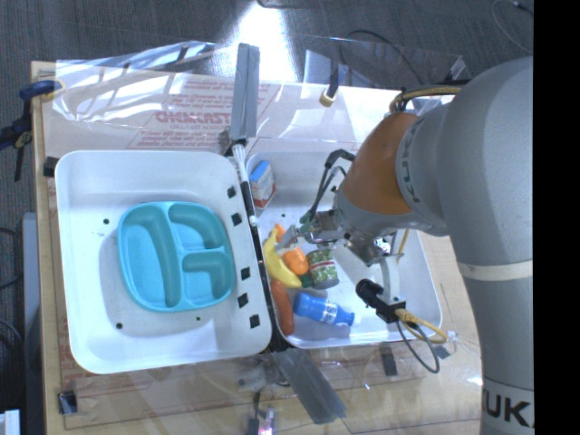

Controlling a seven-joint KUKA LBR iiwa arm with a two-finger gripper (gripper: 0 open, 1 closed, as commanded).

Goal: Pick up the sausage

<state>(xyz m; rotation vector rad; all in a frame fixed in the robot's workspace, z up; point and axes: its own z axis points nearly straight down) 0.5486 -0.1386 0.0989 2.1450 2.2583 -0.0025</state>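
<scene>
- Looking at the camera view: gripper [319, 236] hangs low in the right bin [426, 288], above the clutter along the bin's left wall.
- Claw state: cannot tell, wrist hides it.
- Sausage [284, 308] lies at 7 o'clock from the gripper, against the wall, touching the banana [277, 263] and beside the blue bottle [323, 311].
- Can [321, 269] and orange item [295, 261] crowd it.
- Judgement: shift toward 7 o'clock, align across the sausage's short axis, descend clear of the banana.
- Left bin [82, 243] holds a blue tray [175, 254].
</scene>
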